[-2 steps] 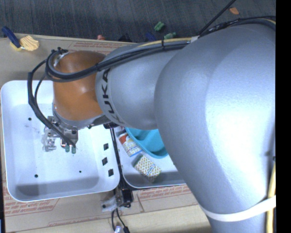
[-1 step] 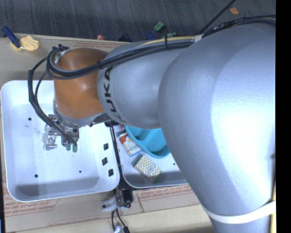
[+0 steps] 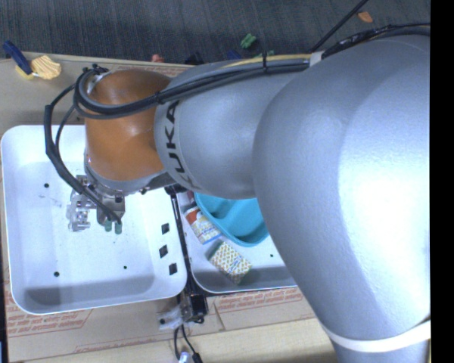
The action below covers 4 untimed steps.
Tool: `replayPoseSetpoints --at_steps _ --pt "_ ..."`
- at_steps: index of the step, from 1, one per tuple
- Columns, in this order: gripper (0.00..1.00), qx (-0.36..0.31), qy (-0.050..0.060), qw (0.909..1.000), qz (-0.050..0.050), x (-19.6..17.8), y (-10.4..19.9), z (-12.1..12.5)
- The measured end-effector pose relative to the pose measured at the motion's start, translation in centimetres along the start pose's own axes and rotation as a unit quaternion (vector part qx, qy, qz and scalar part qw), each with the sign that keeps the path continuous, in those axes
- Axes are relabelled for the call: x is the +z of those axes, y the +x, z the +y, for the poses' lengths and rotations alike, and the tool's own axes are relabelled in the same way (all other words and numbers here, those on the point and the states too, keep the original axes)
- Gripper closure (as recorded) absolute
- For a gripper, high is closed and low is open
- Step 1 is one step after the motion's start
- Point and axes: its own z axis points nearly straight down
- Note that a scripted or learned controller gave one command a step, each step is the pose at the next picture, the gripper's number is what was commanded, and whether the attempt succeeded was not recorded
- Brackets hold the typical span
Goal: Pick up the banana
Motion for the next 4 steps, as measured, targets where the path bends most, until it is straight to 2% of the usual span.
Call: replayPoseSetpoints --at_steps 2,3,4 --pt "1.0 -0.003 0.0 1.0 -0.001 -2.0 -0.1 0.1" --pt "1.0 0.007 0.0 1.0 0.001 -3.8 2.1 -10.9" --pt "0.0 0.006 0.0 1.0 0.001 -3.8 2.2 -10.8"
